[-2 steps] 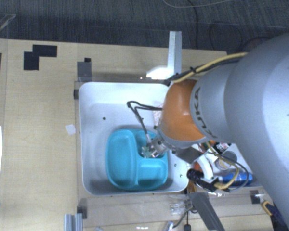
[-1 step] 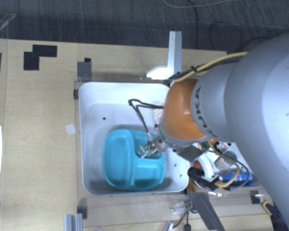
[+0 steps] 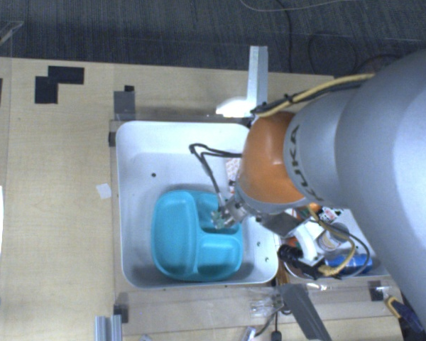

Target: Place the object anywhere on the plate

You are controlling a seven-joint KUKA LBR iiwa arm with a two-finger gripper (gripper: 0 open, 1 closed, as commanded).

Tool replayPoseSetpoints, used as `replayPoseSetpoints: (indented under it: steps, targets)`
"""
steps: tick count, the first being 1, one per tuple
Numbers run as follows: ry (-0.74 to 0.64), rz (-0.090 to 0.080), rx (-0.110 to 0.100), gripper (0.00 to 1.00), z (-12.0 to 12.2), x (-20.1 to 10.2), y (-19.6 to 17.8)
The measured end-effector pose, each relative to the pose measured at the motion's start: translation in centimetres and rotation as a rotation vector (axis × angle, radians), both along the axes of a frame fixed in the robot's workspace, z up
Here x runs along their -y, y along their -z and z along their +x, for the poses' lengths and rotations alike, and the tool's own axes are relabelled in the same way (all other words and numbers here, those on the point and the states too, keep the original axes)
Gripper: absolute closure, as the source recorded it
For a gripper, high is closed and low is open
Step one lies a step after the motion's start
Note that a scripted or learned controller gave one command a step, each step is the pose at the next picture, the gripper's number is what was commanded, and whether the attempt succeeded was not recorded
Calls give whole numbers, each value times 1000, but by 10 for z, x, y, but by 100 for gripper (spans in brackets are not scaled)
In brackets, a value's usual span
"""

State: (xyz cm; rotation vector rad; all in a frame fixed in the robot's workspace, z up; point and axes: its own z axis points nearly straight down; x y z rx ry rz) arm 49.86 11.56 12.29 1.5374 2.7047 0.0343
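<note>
Partial black lettering on the arm's grey casing, unreadable

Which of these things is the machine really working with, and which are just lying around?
Part of the job:
- blue plate in the left white bin
- hand, low over the plate's right side
- I can't make out the object it should place

Just lying about:
- jumble of small items in the right bin, under the arm
- black cable on the dark floor

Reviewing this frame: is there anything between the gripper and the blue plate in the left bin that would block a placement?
Nothing visible does. The gripper sits directly over the right part of the blue plate in the left bin, with no other item between them. Whether it carries the object cannot be told.
</note>
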Motion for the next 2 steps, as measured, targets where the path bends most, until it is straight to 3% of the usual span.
replayPoseSetpoints:
  steps: [1, 2]
  targets:
    - [198, 3, -13, 100, -5, -8, 21]
    - [200, 7, 2, 0, -1, -8, 18]
